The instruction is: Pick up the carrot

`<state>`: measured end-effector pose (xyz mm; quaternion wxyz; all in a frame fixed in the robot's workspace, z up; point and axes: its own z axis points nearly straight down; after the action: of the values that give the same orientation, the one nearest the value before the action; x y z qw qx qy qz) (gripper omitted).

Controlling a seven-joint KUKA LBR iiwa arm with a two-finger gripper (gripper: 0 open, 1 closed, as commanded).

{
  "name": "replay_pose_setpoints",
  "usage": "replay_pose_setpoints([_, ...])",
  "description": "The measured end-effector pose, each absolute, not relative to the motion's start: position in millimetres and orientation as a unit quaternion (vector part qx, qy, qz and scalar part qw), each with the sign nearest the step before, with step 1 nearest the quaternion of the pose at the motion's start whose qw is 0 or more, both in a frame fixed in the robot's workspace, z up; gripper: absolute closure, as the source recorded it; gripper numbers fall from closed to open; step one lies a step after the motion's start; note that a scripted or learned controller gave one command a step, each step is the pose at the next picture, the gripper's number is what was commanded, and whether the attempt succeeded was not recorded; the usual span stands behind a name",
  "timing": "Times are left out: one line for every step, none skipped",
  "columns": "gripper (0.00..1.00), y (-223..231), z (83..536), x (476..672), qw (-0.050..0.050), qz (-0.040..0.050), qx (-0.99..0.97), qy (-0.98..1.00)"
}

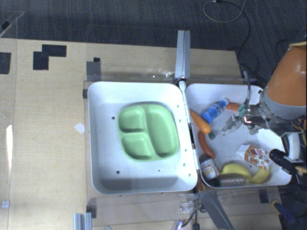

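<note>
We see the carrot [200, 121] lying in the right bin [225, 90], close to that bin's left wall, tilted with one end up toward 11 o'clock and the other down toward 5 o'clock. The gripper [233, 123] hangs over the middle of the same bin, off at 3 o'clock from the carrot, near it but not touching. Its fingers look a little apart and nothing sits between them. Just at 5 o'clock from the carrot lies a brown sausage [206, 145]. A blue bottle [214, 110] lies at 2 o'clock from the carrot. A yellow banana [243, 171] rests by the bin's near wall, with a small carton [255, 156] beside it. The left bin [103, 143] holds a green plate [146, 131] with three parts.
</note>
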<state>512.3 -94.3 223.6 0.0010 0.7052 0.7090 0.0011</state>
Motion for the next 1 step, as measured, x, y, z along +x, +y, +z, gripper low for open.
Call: replay_pose_setpoints([0.00, -51.2, 184.3, 567.3, 0.001, 0.0012, 0.663, 0.748])
